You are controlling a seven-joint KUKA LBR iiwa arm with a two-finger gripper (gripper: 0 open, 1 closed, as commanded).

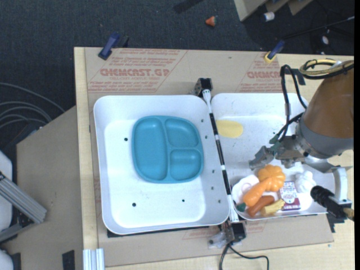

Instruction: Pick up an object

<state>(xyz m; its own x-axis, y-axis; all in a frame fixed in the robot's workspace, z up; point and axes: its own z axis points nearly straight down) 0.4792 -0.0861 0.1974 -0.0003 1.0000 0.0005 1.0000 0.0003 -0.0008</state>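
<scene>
the arm [329, 114] reaches in from three o'clock and hangs over the right bin [247, 103], its orange band and grey wrist covering much of that bin's right half. the gripper [277, 151] sits low at the wrist's nine o'clock side, a dark metal cluster just above the heap of toys; whether it is spread or closed cannot be told from this slant, and nothing is seen clamped in it.

the likeliest thing to pick is the orange pumpkin-like toy [271, 174], which lies just at six o'clock from the gripper, very near or touching it. just beyond it, toward seven o'clock, lies the carrot [256, 194], its long axis running from two o'clock down to eight o'clock. around them crowd a small labelled packet [288, 193], a white round piece [243, 187] and a yellowish scrap [274, 207], all pressed into the bin's six o'clock corner.

a flat yellow disc [229, 129] lies apart, at ten o'clock from the gripper, with bare bin floor around it. the left bin [112, 167] holds a blue divided tray [167, 148], well apart at nine o'clock.

in my judgement the move turns on that short drop toward six o'clock: the heap is nearly under the tool, so a small shift and descent should meet the orange toy, though the crowding may spoil a clean hold.
</scene>
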